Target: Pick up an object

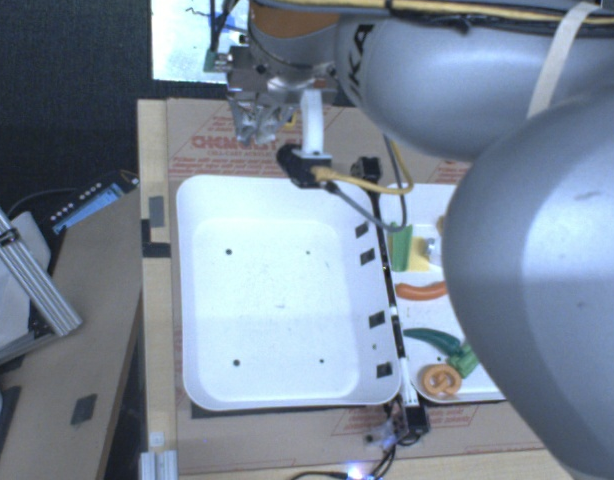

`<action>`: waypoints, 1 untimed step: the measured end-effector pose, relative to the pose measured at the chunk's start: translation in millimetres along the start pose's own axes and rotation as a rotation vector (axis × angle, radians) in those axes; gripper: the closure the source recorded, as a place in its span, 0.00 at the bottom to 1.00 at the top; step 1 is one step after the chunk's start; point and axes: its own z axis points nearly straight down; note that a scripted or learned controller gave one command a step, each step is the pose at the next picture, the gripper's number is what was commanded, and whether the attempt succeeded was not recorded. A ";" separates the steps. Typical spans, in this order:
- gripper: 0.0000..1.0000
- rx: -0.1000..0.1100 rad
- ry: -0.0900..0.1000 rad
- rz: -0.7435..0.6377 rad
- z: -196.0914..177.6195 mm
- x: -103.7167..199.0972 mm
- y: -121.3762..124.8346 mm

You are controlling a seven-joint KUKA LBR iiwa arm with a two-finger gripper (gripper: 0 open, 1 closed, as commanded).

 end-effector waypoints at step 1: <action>1.00 -0.001 -0.005 0.016 -39.0 -26.0 -3.7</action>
